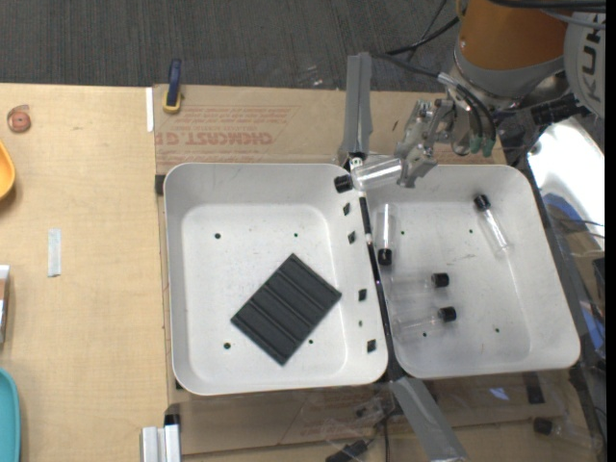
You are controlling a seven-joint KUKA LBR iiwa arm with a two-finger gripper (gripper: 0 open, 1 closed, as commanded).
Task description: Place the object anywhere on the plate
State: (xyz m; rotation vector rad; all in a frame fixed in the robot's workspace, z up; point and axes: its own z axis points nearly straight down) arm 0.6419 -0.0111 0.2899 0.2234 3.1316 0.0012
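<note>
A: Start nearest us. What's the dark slab in the left bin (192, 258)?

B: That's the plate (287, 308) — flat, black, ribbed along its length, lying askew on the bin floor. It sits there as the drop target, with white plastic showing all round it, so there is room to land something.

A: And the right bin (549, 306)?

B: Clear tubes with black caps, loose on the floor. Two tubes (428, 301) lie near the front, one vial (383, 231) lies just beside the divider, and another vial (490, 222) rests towards the far right corner. Smooth, round, nearly see-through — I'd judge they roll easily.

A: Which one is the object?

B: The clear tube (371, 172) with a black cap, lifted over the far rim where the bins meet. The gripper (409, 166) is pinching its right end, so it sticks out leftwards, towards the plate's bin but well apart from the plate.

A: Beyond that?

B: Brown cardboard (231, 128) on the tabletop (77, 210).
</note>
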